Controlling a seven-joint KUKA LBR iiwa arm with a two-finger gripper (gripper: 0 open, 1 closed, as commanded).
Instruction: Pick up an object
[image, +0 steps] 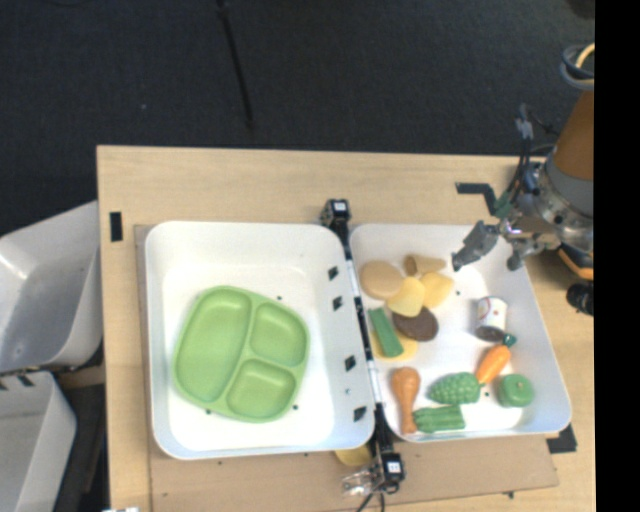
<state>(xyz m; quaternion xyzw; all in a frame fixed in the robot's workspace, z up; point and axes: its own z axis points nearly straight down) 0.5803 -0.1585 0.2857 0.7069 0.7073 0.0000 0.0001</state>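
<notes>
I'm watching the gripper (492, 240) hanging over the upper right part of the right bin (535, 345), its dark fingers spread apart and gripping nothing. The toy food is lying below it toward the frame's lower right: a carrot (491, 363), a drumstick (405, 392), a green bumpy piece (453, 388). The green divided plate (242, 352) is sitting in the left bin (160, 300).

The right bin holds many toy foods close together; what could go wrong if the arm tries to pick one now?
1. The tan, yellow and brown pieces touch and overlap, so a grasp there may catch two or push them apart.
2. The carrot lies against the green pieces, leaving little room beside it.
3. The gripper hangs near the right bin's far rim and could strike it when descending.
</notes>
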